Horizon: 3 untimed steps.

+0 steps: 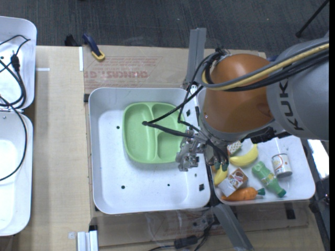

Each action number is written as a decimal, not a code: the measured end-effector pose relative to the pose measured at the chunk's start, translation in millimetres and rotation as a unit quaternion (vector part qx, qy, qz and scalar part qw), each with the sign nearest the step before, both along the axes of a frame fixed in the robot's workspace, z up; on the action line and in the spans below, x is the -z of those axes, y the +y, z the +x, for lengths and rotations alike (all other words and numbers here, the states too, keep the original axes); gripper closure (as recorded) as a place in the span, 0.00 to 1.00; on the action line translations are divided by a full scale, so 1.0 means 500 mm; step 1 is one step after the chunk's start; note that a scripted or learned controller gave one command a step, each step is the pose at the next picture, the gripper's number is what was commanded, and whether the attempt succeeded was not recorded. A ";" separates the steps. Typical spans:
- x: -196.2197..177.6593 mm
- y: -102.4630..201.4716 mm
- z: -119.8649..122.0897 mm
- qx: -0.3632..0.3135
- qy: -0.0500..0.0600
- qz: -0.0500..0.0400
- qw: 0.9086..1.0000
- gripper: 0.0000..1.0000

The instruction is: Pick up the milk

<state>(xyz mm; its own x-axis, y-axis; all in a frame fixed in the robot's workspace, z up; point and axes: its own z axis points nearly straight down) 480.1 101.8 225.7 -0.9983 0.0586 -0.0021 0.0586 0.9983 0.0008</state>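
The hand [187,158] hangs over the left bin [104,156], its grip state impossible to tell, with the milk [234,182] lying off to its right in the right bin [301,190], so approach comes next.

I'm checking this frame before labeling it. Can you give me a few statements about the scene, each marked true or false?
1. The green divided plate lies in the left bin. True.
2. The gripper hangs over the right bin. False: it is over the left bin, beside the plate.
3. The banana lies on the plate. False: it lies in the right bin.
4. The green bottle lies in the right bin. True.
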 end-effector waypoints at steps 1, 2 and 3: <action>-0.058 -0.065 -0.002 -0.093 -0.001 0.000 0.996 1.00; -0.123 -0.030 0.035 -0.172 0.000 0.000 0.985 1.00; -0.094 0.015 0.166 -0.288 -0.001 0.000 0.958 1.00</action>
<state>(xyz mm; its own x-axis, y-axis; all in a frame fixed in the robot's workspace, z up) 563.0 109.4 272.8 -0.8647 -0.5023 -0.0031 -0.5023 0.8647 0.0004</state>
